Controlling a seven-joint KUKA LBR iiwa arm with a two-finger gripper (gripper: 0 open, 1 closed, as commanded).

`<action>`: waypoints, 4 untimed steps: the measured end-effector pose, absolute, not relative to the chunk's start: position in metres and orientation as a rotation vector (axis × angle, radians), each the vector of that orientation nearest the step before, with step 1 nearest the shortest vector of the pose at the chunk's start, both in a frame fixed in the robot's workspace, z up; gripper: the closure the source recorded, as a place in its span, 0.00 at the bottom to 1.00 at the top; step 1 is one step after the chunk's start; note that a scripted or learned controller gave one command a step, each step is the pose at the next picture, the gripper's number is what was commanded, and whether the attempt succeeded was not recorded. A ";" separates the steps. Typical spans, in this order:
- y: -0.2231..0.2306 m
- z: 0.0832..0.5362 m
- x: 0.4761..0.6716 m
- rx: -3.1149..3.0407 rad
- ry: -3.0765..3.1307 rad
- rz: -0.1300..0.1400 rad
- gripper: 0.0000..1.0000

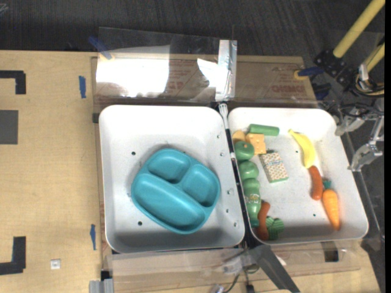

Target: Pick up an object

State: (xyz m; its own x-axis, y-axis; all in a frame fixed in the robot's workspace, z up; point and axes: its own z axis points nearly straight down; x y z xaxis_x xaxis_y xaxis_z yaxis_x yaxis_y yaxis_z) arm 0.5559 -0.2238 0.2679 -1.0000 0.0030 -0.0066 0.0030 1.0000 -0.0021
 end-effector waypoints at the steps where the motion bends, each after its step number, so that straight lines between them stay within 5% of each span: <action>1: -0.222 0.115 0.512 -0.010 3.146 0.003 0.00; 2: -0.223 0.089 0.487 -0.045 3.129 -0.006 0.00; 4: -0.224 0.089 0.485 -0.323 3.111 -0.012 0.00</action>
State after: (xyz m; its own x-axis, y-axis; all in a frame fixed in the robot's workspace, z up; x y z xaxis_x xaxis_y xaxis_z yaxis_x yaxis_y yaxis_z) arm 0.4854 -0.2239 0.0890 -0.9786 -0.2053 -0.0127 -0.2052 0.9787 -0.0088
